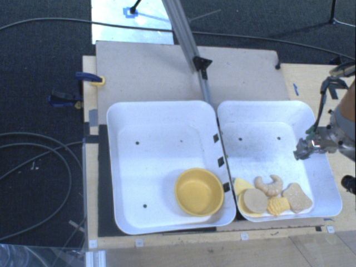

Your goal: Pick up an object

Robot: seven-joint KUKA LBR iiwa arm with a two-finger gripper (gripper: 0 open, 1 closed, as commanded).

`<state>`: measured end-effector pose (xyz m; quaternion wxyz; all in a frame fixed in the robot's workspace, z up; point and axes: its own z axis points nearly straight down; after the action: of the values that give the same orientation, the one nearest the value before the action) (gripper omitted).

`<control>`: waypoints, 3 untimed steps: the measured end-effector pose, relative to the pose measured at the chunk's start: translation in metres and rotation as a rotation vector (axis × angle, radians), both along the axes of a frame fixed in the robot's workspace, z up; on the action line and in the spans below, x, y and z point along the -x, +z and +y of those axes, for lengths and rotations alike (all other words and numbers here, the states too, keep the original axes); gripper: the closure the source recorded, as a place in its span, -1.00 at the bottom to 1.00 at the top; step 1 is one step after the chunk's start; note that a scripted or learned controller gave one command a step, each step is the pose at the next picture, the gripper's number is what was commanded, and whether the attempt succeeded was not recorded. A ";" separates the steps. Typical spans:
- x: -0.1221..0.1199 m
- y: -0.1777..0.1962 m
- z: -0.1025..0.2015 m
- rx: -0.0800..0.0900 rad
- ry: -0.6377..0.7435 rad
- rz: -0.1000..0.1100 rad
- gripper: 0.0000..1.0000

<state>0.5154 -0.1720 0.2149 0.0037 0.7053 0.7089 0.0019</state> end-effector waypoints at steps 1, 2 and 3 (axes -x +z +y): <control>-0.013 -0.002 0.062 -0.005 0.007 0.005 1.00; -0.028 -0.008 0.109 -0.004 0.006 0.005 1.00; -0.043 0.005 0.154 -0.004 0.005 0.004 1.00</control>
<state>0.5582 -0.0181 0.2197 0.0005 0.7034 0.7108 0.0019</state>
